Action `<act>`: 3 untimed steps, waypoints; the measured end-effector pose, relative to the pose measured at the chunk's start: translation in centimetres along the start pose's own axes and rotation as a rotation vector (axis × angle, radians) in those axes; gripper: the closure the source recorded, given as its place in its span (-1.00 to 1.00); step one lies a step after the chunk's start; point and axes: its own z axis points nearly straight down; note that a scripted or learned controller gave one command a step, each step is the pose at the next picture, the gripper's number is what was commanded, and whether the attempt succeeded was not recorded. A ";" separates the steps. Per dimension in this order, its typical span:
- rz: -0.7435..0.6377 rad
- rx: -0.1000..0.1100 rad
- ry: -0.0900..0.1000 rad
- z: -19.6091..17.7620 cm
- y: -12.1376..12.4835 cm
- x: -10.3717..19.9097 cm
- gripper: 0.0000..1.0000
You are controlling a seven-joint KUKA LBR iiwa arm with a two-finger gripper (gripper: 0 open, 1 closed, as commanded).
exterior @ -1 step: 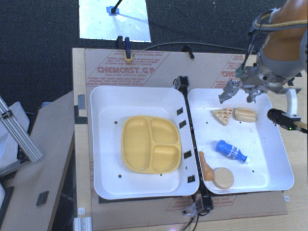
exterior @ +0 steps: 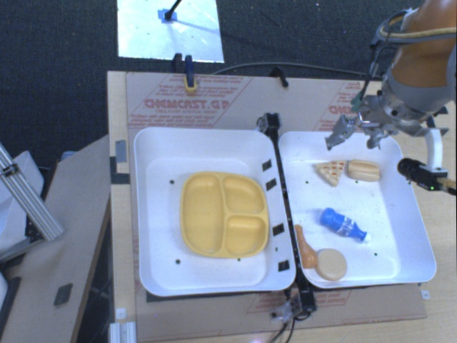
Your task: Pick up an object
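Camera view from above shows my likeliest target, the tan waffle-and-bread piece (exterior: 348, 171), lying in the right bin (exterior: 410, 213) near its far edge, a ridged wedge touching a smooth loaf-like end. My end effector (exterior: 355, 131) hangs over that bin's far rim, just beyond the piece, with its two fingers spread apart and nothing between them.

My worry is the approach. The piece sits close to the far wall, so I judge that if I come straight down, one finger could land on the rim or wall instead of beside the piece. The wedge and the loaf end may also be two separate things; closing across their joint could push them apart and leave me with nothing. Both look low and flat, so my fingers could slide over the top.

Nearer the middle of the same bin lies a blue bottle (exterior: 343, 224), tilted on its side and likely to roll if nudged. By the bin's near-left corner rest an orange spoon-like piece (exterior: 305, 246) and a round tan disc (exterior: 331, 264), touching or almost touching each other.

Left bin (exterior: 153, 191) holds a yellow divided plate (exterior: 224, 214) lying flat at its centre. Both bins sit side by side on the table (exterior: 235, 95).
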 end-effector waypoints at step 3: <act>0.002 -0.001 0.000 15.6 -0.1 -0.4 -1.00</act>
